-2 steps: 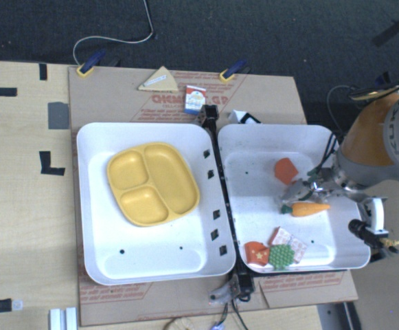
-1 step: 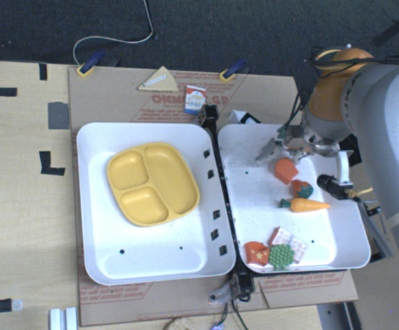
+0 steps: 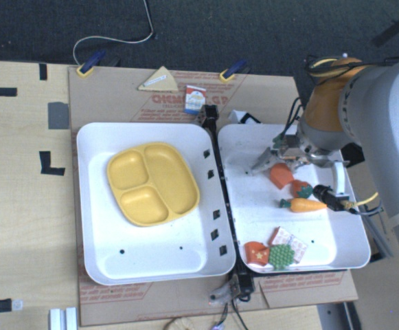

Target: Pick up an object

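Note:
In the right bin (image 3: 323, 253), my gripper (image 3: 294, 170) hangs low over the upper middle. It is open, with one grey finger (image 3: 259, 163) slanting out to the left and the other (image 3: 338, 179) to the right. An orange-red piece (image 3: 280, 177) and a smaller red piece (image 3: 301, 188) lie on the bin floor between the fingers, and neither is gripped. Just below them lies a toy carrot (image 3: 309, 205). Near the front edge sit a red tomato-like piece (image 3: 256, 252), a green broccoli (image 3: 280, 256) and a pink-and-white packet (image 3: 290, 240).
The left bin (image 3: 96, 246) holds a yellow divided plate (image 3: 152, 183). Behind the bins, a small red-and-white box (image 3: 195, 100) and a tan wedge (image 3: 159, 80) lie on the cardboard. A black divider (image 3: 218, 184) runs between the bins. The grey arm (image 3: 371, 115) covers the right bin's far right side.

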Controlling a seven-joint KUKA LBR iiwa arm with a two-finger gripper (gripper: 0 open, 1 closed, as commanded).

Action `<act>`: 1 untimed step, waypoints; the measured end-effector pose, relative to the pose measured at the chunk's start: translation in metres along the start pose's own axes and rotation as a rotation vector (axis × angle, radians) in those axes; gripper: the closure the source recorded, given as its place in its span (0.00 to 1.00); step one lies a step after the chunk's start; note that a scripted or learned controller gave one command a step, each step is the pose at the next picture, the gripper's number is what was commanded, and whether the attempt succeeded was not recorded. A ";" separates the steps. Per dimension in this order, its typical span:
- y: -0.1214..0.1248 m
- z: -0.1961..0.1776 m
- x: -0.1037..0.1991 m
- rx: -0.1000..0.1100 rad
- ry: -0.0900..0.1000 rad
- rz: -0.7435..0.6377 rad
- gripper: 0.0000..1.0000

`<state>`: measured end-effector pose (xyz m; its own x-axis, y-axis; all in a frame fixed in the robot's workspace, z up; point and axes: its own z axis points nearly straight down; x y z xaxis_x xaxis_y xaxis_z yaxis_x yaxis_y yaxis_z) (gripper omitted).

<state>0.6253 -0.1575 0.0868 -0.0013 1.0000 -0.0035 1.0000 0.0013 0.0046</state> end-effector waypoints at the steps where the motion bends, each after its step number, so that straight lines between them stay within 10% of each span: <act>1: 0.000 -0.010 -0.001 -0.002 -0.002 0.000 1.00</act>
<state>0.6257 -0.1580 0.0973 -0.0013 1.0000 -0.0053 1.0000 0.0013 0.0062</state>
